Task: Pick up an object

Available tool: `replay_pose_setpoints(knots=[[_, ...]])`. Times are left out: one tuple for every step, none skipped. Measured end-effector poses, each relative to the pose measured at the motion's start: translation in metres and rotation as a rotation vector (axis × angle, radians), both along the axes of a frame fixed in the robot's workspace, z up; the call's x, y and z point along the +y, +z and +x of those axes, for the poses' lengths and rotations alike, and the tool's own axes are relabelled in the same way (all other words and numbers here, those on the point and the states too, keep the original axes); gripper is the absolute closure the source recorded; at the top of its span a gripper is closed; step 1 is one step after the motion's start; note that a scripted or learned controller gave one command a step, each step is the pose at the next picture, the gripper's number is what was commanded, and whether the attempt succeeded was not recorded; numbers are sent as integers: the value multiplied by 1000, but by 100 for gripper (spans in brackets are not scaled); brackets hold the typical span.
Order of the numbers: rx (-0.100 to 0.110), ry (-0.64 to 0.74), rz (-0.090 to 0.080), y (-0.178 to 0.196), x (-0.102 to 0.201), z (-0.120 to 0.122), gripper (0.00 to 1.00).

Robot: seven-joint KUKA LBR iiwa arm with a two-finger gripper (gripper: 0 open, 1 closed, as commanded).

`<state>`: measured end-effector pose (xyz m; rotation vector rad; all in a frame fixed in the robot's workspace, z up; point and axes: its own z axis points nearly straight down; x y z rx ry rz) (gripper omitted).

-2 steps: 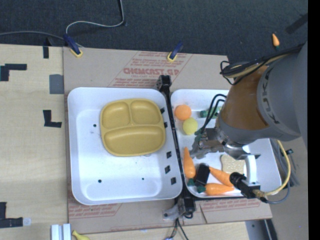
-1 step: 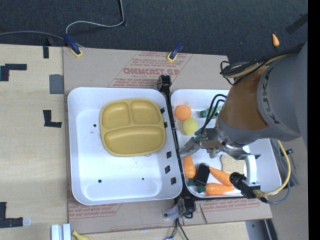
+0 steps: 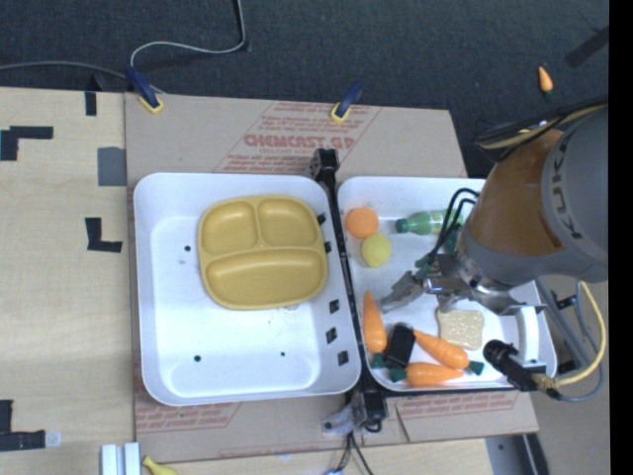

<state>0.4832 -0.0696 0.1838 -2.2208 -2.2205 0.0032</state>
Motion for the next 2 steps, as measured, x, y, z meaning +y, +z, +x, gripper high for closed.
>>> replay_pose_setpoints(knots=[[-9, 2, -2, -97, -24, 74, 0], [-8, 1, -2, -97, -26, 39, 0]])
